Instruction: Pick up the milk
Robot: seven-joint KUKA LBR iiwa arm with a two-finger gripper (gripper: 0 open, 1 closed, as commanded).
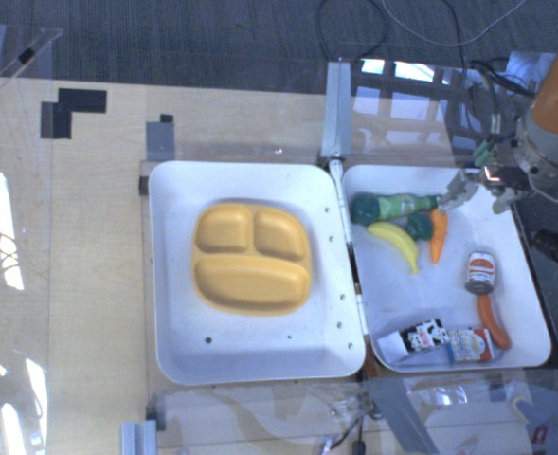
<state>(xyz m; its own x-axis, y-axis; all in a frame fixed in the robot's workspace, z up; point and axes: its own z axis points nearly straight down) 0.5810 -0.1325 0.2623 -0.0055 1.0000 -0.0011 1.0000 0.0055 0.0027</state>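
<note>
The milk carton is lying on its side along the near wall of the right bin, touching a blue-labelled packet and close to a sausage. Well apart from it, the gripper is hovering over the far right corner, fingers spread apart and holding nothing. The left bin is holding a yellow divided tray.

We can read no text anywhere. The milk carton bears black cow patches and the can a red-and-white label, both too small to make out.
</note>
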